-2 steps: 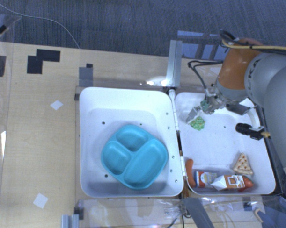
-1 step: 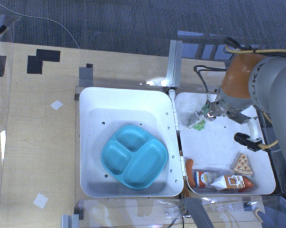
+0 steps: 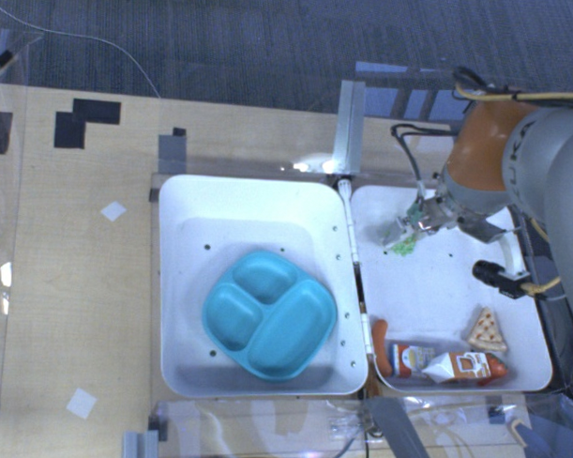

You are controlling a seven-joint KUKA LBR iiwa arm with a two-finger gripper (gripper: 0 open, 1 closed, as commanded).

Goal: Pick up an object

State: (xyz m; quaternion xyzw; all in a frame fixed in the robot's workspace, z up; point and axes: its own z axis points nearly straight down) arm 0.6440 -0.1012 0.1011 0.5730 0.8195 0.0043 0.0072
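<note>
Grey and orange, the arm (image 3: 514, 156) reaches in from the right over the far part of the right bin (image 3: 434, 294). Its gripper (image 3: 420, 221) hangs low near that bin's far left corner, and a small green object (image 3: 402, 242) sits at its tip, touching or just under the fingers; whether they are wide, narrow or closed on it cannot be told from this slant.

Along the near wall of the right bin lies an orange and white packet (image 3: 446, 363), with a small red piece (image 3: 379, 332) just to its left, against the wall between the bins. A triangular pizza-slice toy (image 3: 486, 330) rests just beyond the packet's right end.

In the left bin (image 3: 187, 267) a blue divided plate (image 3: 269, 314) lies flat, towards the near right. Both bins sit side by side on the pale wooden table (image 3: 68, 291).
</note>
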